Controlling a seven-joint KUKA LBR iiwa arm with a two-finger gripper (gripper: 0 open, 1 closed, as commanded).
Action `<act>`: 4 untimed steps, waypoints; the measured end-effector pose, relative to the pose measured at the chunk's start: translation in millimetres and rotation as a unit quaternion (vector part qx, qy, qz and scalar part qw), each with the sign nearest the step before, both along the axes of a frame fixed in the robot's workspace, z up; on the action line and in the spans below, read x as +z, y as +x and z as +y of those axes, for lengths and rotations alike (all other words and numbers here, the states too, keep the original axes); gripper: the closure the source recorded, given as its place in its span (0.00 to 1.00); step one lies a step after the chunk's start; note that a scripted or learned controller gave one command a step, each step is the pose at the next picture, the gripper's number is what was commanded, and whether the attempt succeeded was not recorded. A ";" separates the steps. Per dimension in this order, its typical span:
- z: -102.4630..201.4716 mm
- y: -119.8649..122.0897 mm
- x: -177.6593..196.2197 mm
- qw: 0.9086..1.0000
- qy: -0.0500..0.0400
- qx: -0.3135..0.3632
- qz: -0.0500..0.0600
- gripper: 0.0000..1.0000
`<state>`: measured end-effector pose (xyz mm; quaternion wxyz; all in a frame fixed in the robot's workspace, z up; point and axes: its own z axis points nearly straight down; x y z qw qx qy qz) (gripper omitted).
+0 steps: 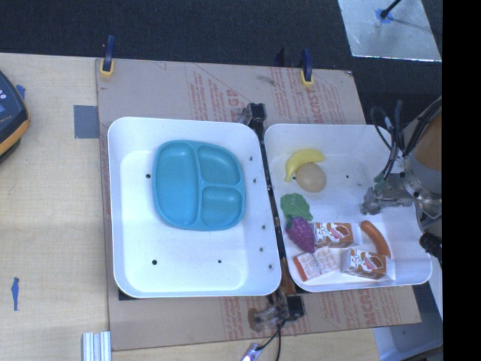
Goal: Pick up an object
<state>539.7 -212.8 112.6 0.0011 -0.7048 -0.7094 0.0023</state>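
Observation:
The right bin holds a yellow banana, a beige egg-shaped ball, a green leafy piece, a purple grape bunch, an orange sausage and three snack packets. My gripper hangs over the right part of this bin, just above the sausage's upper end and to the right of the egg. Nothing shows between its fingers.
The left bin carries a blue divided plate. Both bins rest on a cardboard sheet clamped to the wooden bench. A dark device sits at the far left edge. Cables trail from the arm at right.

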 end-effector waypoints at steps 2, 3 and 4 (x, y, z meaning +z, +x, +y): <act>79.7 106.7 84.5 1.000 0.001 -0.001 -0.001 1.00; 79.2 106.8 85.0 1.000 0.001 -0.001 -0.002 0.00; 113.1 115.5 -18.6 1.000 0.001 0.000 0.001 0.00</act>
